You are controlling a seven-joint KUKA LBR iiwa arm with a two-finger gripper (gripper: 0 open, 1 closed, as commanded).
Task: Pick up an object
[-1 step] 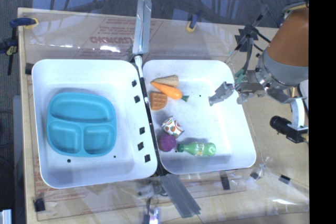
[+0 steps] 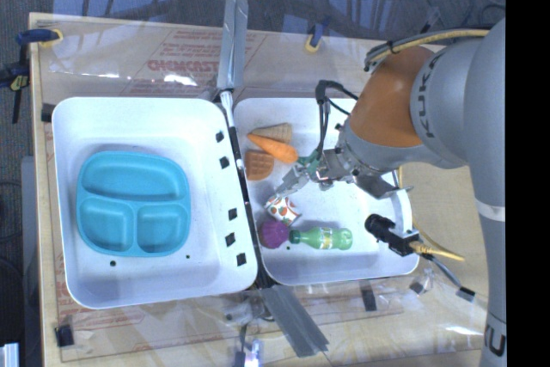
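We look down at a slant on a tabletop point(image 2: 129, 43) covered in clear plastic sheeting, bearing two shallow white bins side by side.

The right bin point(image 2: 391, 266) holds the small objects. A carrot point(image 2: 273, 147), smooth and orange, lies near the bin's upper left, its long axis running from upper left to lower right, with the narrow tip toward the lower right. Behind it rests a tan wedge point(image 2: 273, 131), and just beside it on the left a rough brown bread-like piece point(image 2: 258, 164). Lower down sits a small ball point(image 2: 280, 207) patterned in white, red and green, and beneath it a round purple fruit point(image 2: 273, 234). A green plastic bottle point(image 2: 322, 238) lies flat, its long axis horizontal, pale cap toward the left, touching the purple fruit.

The tool point(image 2: 296, 176) hangs over the middle of the right bin, metal fingers pointing down-left toward the ball; we see them slightly apart with nothing between them. The grey arm point(image 2: 481, 107) enters from the right.

The left bin point(image 2: 64, 120) holds a glossy blue three-compartment tray point(image 2: 131, 203).
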